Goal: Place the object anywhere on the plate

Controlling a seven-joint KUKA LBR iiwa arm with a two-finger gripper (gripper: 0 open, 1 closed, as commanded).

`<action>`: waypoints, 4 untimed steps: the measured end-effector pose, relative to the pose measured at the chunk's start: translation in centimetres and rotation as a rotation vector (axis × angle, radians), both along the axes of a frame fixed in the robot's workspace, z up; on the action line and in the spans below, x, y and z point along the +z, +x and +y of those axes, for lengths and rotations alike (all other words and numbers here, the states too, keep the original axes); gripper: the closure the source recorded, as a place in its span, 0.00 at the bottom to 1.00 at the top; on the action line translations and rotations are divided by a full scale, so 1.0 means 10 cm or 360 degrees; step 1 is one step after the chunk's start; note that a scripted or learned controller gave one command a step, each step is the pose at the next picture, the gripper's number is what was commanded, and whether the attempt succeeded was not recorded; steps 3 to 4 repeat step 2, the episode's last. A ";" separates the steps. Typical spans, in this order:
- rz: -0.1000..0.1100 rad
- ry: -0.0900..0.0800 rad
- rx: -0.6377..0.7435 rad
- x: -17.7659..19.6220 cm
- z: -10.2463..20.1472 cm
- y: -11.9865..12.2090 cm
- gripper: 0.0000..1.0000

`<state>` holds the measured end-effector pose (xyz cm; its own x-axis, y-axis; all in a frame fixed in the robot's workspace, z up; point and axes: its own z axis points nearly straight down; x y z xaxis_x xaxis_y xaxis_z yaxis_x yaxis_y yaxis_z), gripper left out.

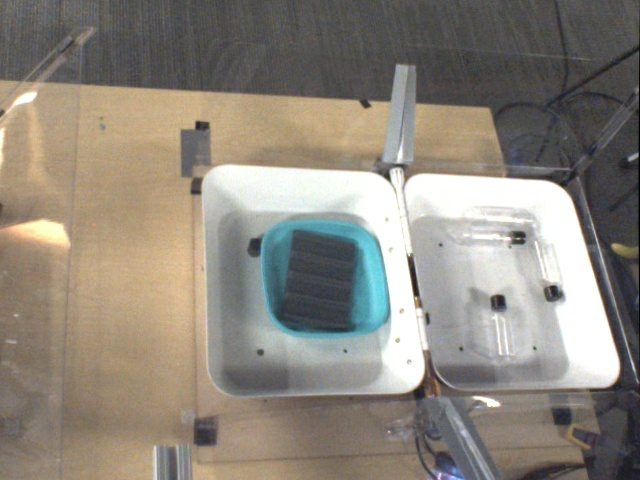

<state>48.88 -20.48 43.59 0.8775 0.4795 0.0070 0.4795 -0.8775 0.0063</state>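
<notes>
Dark block atop plate — apparently.

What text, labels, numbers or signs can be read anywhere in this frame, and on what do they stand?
None can be read.
Dark ribbed block on the teal plate: no print visible.
Left bin and right bin: plain white, no marks.
Clear tubes with dark caps in the right bin: any markings are too small and blurred to tell.
Bench: no label visible.
</notes>
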 end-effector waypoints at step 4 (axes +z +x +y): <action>-0.0002 0.0000 -0.0355 0.00 -0.01 0.00 0.00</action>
